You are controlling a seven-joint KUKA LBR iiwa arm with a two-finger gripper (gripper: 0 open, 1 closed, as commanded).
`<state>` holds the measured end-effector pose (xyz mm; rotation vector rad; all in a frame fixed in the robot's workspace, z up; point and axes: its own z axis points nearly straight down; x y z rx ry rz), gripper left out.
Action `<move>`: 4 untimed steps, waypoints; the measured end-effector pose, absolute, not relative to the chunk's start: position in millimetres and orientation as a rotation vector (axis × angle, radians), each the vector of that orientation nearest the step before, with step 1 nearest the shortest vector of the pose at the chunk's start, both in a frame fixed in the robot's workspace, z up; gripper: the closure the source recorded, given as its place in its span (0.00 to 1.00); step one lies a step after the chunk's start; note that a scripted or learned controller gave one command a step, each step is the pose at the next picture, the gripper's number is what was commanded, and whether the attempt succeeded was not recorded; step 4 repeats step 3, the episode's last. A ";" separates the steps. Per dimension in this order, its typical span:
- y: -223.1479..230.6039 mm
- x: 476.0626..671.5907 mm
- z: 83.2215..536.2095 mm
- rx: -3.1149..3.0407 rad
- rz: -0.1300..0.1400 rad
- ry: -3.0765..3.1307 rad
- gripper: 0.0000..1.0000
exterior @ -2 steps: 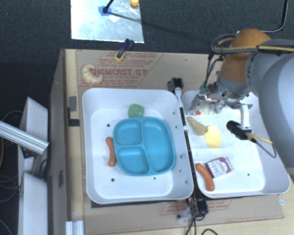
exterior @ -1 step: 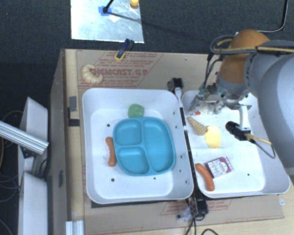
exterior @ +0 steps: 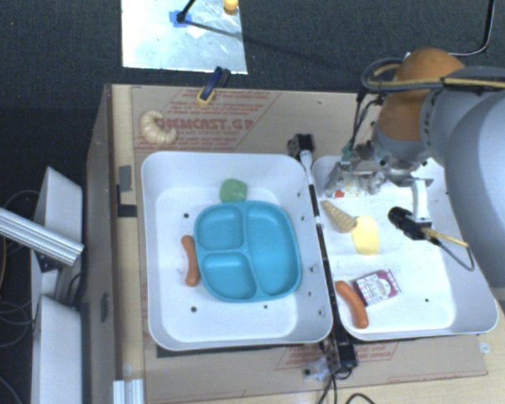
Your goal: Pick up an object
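The tabletop [exterior: 236, 124] is covered by a brown cardboard sheet with red printing. Two shallow white bins rest on it side by side, the left bin [exterior: 164, 225] touching the right bin [exterior: 467, 310] along their shared edge. Behind the left bin, a pale coiled toy [exterior: 157, 127] lies near the far left corner, and a blue and yellow clip [exterior: 211, 86] sits at the far edge.

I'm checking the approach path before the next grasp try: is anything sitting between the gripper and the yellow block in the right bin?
Nothing visible blocks it. The gripper hangs over the far end of the right white bin; bare floor separates it from the yellow block. The cream ridged cone lies just left of that line, close to the block.
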<state>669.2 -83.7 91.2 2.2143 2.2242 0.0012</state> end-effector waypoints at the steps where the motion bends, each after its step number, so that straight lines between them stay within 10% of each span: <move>1: -84.2 668.9 85.3 2.215 -0.001 2.224 0.00; 4: -89.7 648.0 84.9 2.218 0.000 2.221 0.00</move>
